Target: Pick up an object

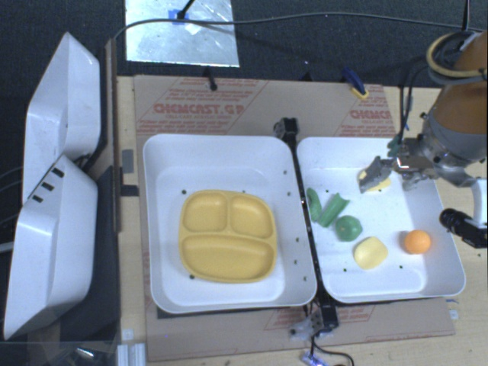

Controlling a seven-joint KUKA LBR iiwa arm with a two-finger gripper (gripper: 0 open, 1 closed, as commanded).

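Observation:
The right bin holds several small things. A long green piece lies near its left wall, with a round green thing just below it. A pale yellow lump sits toward the front, and an orange ball lies to its right. My gripper reaches in from the right and hangs low over the bin's back half. A small yellow thing shows right at its tip, partly hidden by it. Whether that thing is held or only lies under the tip is unclear.
The left bin bears a yellow divided tray in its middle. A black clamp joins the two bins at the back. Cardboard lies under both bins, and white housings stand at the far left.

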